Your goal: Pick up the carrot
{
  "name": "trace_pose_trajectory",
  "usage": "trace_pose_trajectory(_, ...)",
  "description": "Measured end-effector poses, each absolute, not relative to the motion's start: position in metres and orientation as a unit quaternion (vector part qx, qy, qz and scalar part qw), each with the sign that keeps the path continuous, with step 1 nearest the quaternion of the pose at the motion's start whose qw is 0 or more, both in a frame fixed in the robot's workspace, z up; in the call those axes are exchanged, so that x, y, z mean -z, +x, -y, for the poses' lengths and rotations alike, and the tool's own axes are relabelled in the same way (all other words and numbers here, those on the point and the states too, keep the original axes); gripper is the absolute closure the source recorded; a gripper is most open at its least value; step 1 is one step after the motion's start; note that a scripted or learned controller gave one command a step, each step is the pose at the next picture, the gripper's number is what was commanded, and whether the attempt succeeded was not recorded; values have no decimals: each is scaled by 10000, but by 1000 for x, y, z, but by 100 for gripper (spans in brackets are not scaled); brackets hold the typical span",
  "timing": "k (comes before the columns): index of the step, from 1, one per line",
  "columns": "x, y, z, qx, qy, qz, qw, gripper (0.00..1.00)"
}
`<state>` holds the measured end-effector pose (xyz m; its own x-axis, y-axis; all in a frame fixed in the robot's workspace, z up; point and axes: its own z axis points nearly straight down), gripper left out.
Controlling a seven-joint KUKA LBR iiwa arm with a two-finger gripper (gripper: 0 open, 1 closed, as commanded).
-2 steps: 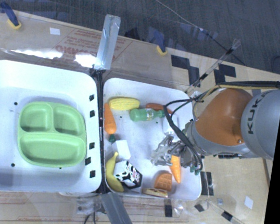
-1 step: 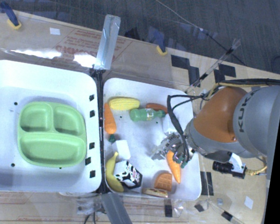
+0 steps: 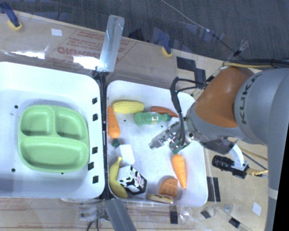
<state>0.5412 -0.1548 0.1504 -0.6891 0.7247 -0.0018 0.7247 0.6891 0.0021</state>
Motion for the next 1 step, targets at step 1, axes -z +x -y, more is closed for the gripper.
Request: trace_pose_trajectory(1,-93,503,207,-2,2741,-9617,6,100)
